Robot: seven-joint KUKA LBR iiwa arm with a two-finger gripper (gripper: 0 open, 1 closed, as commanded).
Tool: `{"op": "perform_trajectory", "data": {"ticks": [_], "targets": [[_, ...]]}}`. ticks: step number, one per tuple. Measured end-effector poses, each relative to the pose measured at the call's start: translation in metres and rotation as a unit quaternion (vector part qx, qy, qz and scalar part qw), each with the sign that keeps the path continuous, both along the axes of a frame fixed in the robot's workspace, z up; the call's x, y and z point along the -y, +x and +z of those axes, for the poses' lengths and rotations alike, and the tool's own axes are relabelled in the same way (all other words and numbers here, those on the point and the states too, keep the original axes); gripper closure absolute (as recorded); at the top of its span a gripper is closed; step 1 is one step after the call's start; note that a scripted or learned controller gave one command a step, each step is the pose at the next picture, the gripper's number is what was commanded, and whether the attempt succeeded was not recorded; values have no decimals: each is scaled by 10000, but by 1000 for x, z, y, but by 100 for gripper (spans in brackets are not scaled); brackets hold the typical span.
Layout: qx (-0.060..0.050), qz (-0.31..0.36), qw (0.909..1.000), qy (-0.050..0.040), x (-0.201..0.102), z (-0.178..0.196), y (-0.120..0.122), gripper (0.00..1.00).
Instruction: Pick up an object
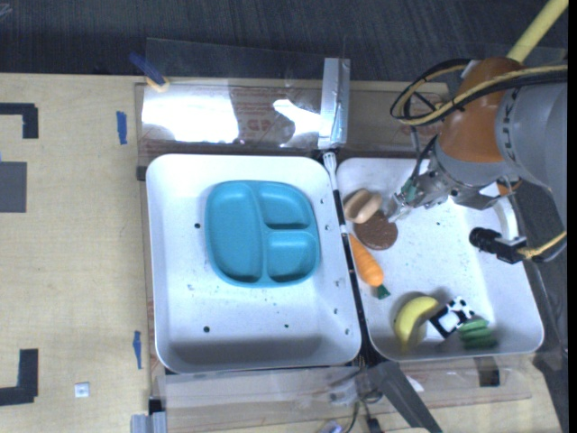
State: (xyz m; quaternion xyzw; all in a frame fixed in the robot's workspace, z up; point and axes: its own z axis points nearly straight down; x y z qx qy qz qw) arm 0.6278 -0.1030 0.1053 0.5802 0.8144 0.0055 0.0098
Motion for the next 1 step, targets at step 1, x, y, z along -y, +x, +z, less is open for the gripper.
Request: {"op": "perform_trajectory", "data": {"ticks": [1], "targets": [[-88, -665, 9977, 24, 0, -17, -94, 100]]}}
